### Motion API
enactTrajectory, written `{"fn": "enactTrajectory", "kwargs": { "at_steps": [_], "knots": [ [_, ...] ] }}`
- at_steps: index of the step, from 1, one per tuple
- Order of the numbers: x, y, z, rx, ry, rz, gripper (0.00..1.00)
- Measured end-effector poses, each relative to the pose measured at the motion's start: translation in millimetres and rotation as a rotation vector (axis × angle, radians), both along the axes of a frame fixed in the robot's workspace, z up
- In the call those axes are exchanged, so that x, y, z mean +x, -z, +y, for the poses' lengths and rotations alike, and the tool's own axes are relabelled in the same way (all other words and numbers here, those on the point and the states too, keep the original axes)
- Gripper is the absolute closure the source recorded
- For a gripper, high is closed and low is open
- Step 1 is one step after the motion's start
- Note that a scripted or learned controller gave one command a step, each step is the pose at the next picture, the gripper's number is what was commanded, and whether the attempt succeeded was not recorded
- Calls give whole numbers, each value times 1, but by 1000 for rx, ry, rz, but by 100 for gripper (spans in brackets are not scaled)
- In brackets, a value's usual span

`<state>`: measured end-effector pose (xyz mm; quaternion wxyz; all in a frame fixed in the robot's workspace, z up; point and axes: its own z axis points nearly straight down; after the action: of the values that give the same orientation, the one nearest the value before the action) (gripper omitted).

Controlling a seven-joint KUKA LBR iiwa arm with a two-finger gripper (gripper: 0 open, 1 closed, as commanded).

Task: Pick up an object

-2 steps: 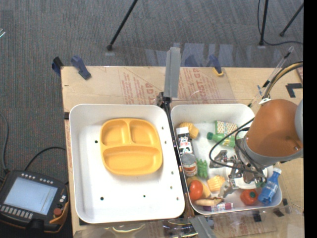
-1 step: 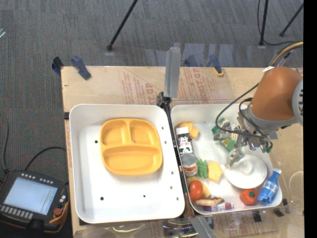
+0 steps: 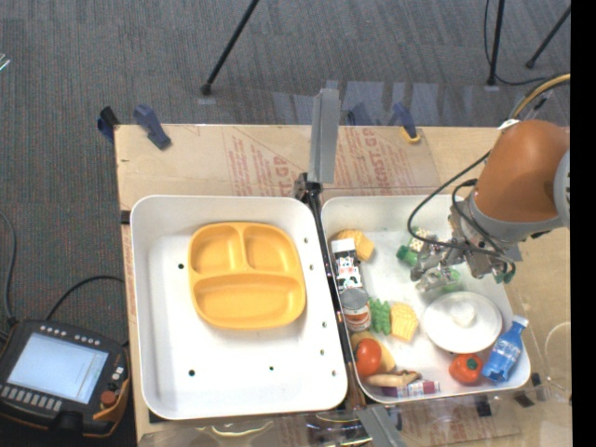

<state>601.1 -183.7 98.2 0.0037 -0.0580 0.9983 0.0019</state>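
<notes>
Near edge of right bin: blue bottle, tomato, smooth white bowl. Farther back, pincer low beside small green object; open or closed, cannot tell. Risk: crowded, rounded, slick items could slip or get knocked aside. Orange plastic tray in left bin.

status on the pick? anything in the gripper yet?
Done: the arm is over the right bin, with the gripper low near a small green object by the white bowl. In hand: nothing visibly held; the view is too cluttered to tell a grasp. Left: grasp and lift. The yellow tray sits in the left bin.
</notes>
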Motion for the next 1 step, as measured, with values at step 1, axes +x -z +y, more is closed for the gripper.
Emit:
{"fn": "enactTrajectory", "kwargs": {
  "at_steps": [1],
  "knots": [
    [14,-38,27,-2,138,2,100]
  ]
}}
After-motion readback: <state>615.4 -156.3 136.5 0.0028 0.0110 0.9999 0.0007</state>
